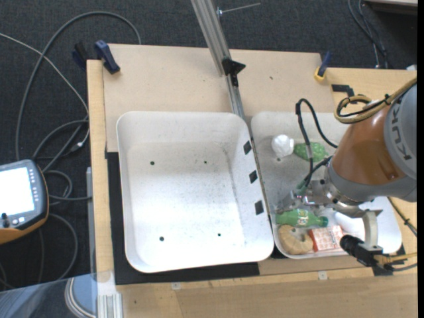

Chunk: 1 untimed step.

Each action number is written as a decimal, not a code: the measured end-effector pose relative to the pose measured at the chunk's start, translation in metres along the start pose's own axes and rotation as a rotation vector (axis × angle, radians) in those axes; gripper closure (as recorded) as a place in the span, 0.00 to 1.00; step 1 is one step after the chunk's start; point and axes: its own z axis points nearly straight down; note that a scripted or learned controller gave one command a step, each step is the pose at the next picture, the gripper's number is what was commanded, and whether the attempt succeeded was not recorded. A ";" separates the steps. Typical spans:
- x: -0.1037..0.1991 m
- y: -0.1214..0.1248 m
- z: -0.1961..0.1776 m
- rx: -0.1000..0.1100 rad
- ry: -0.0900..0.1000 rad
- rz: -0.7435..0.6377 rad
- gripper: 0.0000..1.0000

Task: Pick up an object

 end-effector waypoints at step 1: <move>0.004 0.009 0.009 -0.025 0.000 -0.002 0.00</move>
